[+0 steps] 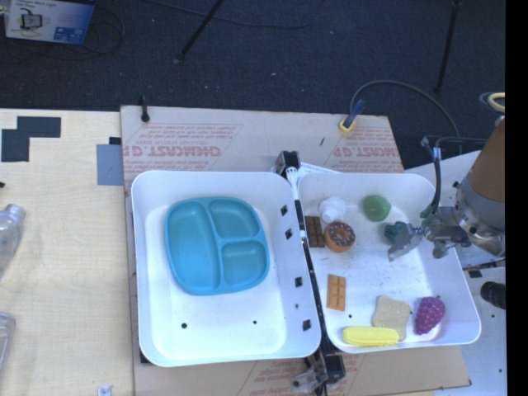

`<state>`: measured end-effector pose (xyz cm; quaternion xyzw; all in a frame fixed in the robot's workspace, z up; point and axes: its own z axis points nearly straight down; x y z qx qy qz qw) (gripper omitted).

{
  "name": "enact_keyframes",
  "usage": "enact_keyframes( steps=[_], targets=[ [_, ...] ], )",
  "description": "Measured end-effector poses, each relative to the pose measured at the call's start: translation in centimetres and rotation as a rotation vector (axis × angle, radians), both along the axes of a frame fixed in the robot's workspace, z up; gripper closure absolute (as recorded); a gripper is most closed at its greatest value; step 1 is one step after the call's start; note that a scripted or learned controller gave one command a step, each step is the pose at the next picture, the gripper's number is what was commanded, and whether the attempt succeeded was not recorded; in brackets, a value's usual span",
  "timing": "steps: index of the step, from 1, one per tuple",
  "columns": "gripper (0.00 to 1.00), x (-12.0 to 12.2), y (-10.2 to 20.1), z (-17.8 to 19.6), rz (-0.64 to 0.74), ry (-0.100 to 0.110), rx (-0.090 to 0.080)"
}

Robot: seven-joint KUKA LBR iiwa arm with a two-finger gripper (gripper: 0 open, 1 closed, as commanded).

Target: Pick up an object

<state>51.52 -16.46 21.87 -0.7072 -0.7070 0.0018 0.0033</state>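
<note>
Gripper (pixel 402 239) hovers low in the right bin (pixel 462 337), whether spread or pinched I cannot tell, just right of the donut (pixel 339 236) and just below-right of the green ball (pixel 377 207); best to centre over one, then descend straight.

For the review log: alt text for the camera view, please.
A gripper reaches from the right into the right bin, among a doughnut, green ball, grapes, bread and corn. The left bin holds a blue divided plate.
</note>
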Motion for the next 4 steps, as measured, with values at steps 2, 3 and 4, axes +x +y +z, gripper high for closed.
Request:
enact_keyframes(
  steps=[2, 3, 4],
  targets=[
    [0.00, 9.4, -3.8, -13.2, 0.000, -0.004, -0.002],
    [0.00, 12.9, 0.6, -13.3, 0.001, -0.004, 0.000],
    [1.00, 12.7, 0.5, -12.6, 0.004, 0.009, 0.002]
  ],
)
